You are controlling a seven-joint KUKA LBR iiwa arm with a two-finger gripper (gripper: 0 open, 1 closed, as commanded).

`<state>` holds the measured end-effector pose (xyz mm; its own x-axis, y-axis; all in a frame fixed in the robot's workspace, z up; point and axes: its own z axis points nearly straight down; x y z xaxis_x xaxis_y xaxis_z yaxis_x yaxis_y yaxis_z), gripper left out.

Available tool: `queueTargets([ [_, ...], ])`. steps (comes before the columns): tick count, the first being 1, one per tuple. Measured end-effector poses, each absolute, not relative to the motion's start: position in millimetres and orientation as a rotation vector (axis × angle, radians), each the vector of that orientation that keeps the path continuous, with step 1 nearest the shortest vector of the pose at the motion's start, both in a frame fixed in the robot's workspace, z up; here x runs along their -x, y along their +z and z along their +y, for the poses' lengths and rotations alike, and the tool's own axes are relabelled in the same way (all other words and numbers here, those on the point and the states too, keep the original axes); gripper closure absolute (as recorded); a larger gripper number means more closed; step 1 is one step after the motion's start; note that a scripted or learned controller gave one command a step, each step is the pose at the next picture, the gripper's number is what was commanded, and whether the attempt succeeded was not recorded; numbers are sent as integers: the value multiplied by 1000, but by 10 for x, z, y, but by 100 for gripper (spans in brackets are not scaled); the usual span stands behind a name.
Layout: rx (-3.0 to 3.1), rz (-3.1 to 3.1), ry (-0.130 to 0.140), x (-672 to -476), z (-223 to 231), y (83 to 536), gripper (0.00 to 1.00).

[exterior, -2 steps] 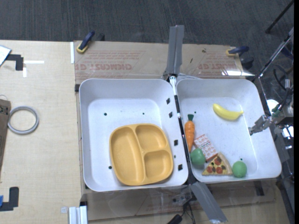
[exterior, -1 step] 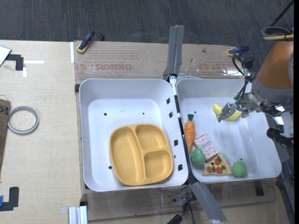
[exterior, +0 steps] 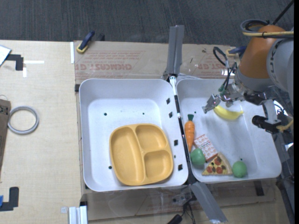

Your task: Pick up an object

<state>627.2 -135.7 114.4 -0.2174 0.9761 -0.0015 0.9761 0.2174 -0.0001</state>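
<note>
Toy banana (exterior: 228, 113) lay in the right bin (exterior: 261, 148), far side, just under the gripper (exterior: 216, 102). Likely light, hard, smooth plastic, prone to slipping; best pinched across its thick middle. Couldn't tell whether gripper had closed.

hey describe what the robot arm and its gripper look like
The arm is grey with a rounded orange band above the wrist, and black cables loop over and beside it. The gripper is a small metallic grey piece with dark parts. No markings can be made out.
</note>
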Motion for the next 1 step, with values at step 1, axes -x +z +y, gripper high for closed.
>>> queueTargets([
  [1, -1701, 2637, -1, -6360, -2062, 927, 0],
])
